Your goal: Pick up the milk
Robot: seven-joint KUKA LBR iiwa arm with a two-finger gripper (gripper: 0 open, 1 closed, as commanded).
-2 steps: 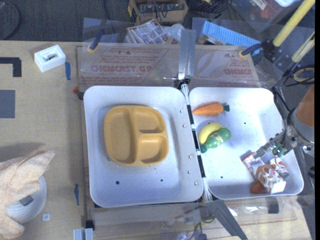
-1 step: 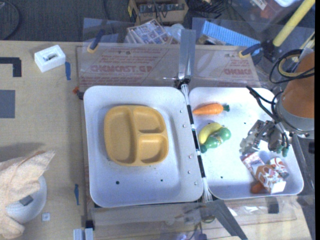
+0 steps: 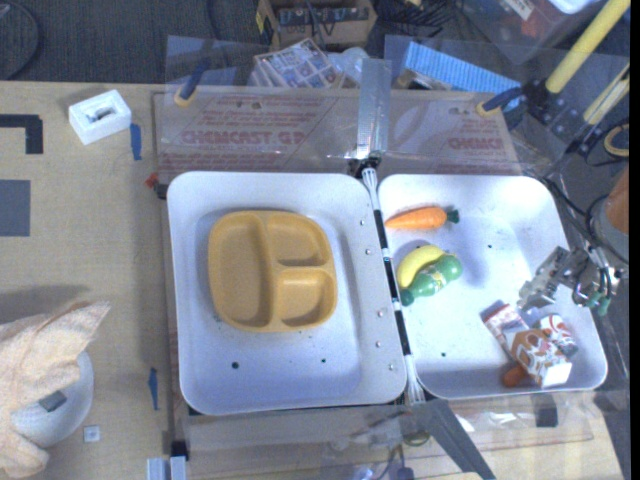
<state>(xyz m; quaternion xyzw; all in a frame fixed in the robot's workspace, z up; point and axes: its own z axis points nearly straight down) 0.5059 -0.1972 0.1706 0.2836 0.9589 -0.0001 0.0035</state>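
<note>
The milk (image 3: 533, 343) is a small red and white carton lying on its side in the front right corner of the right bin (image 3: 480, 203). My gripper (image 3: 560, 286) hovers just behind and to the right of the carton, near the bin's right wall. It stands open and holds nothing. The carton is in full view, with a gap between it and the gripper.
A carrot (image 3: 421, 218), a banana (image 3: 419, 261) and a green item (image 3: 434, 279) lie at the left side of the right bin. A small orange piece (image 3: 513, 375) touches the carton's front. The left bin (image 3: 200, 358) holds a yellow divided plate (image 3: 270, 270).
</note>
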